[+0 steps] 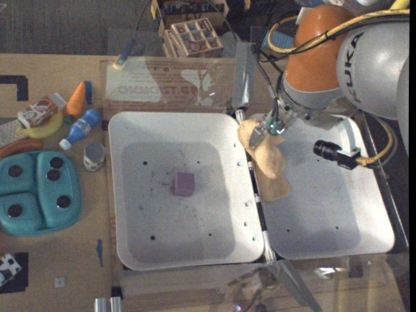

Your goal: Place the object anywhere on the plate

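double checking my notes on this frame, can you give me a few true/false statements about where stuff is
1. A small purple block lies in the left bin. True.
2. The tan cloth lies wholly inside the left bin. False: it drapes over the seam between the bins, mostly on the right bin side.
3. The gripper is at the upper end of the tan cloth. True.
4. The purple block touches the tan cloth. False: they lie apart, with bare bin floor between them.
5. A teal toy stove sits on the bench left of the bins. True.
6. The arm reaches over the left bin's far left corner. False: it is above the right bin.
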Motion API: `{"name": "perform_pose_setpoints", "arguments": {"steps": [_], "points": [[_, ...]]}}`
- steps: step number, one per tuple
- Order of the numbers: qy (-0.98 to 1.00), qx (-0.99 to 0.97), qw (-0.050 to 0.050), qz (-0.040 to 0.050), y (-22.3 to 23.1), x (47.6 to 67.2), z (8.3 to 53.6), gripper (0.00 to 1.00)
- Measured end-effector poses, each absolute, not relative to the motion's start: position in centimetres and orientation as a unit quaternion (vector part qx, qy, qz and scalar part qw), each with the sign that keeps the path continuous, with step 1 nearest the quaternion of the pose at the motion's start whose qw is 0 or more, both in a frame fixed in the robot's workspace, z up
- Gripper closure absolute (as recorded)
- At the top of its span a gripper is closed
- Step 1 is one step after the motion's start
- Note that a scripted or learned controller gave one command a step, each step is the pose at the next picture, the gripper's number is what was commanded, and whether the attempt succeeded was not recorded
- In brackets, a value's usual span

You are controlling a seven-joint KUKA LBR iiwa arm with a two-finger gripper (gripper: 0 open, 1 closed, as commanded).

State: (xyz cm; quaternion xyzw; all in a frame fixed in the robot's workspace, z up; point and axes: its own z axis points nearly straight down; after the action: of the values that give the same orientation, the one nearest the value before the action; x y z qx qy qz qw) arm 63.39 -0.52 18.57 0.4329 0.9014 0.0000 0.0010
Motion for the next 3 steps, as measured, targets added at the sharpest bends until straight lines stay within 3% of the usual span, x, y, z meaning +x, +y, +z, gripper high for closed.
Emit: {"name": "perform_pose_setpoints", "arguments": {"steps": [1,2,3], "points": [[0.865,0.501,0.002,0.0003,-5.6,59.9,26.9,1.00],[0.840,0.543,0.002,0.0000,-4.4,61.2,34.3,1.00],[0.850,0.527,0.002,-0.0001,-5.9,53.6,41.3,1.00]]}}
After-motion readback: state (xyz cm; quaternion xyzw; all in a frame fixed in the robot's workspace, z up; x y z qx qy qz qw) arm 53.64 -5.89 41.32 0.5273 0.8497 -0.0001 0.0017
